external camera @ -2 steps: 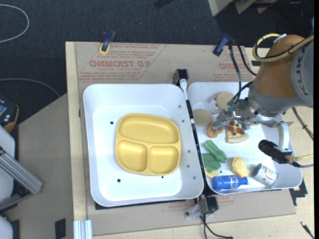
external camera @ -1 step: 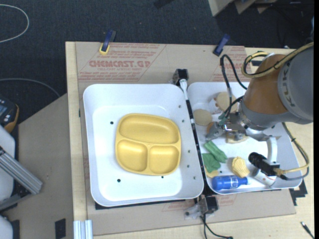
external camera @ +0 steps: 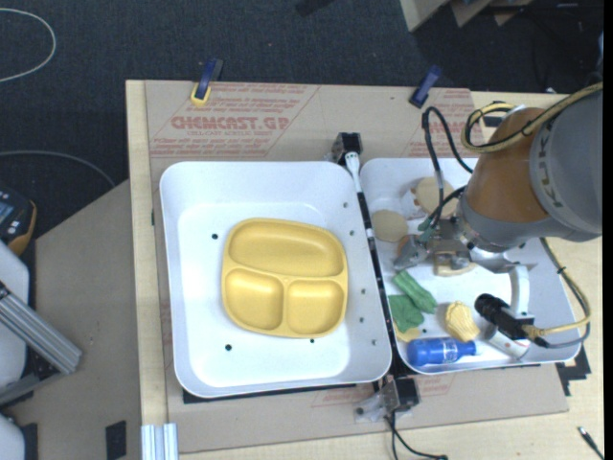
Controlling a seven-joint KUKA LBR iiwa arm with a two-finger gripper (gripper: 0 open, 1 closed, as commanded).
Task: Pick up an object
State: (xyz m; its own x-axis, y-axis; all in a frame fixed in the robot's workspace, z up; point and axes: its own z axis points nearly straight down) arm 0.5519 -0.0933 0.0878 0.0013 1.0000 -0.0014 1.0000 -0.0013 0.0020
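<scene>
Taking the blue plastic bottle (external camera: pixel 441 352) as the marker, lying at the near edge of the right white bin (external camera: pixel 565 286): a yellow corn-like piece (external camera: pixel 461 320) sits just behind it, green leafy pieces (external camera: pixel 412 297) beside that. Farther back hangs the gripper (external camera: pixel 431 250) — whether it is clenched or released, I cannot tell. A tan rounded object (external camera: pixel 388 225) lies just beyond it. Judged best: centre squarely over one piece, clear of neighbours, before descending — the clutter invites a glancing miss.

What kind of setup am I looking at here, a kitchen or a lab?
Most likely a robotics lab bench, not a kitchen: two white bins clamped on a board, loose cables, toy-like items such as a yellow divided plate and blue bottle, with the arm overhead.
</scene>
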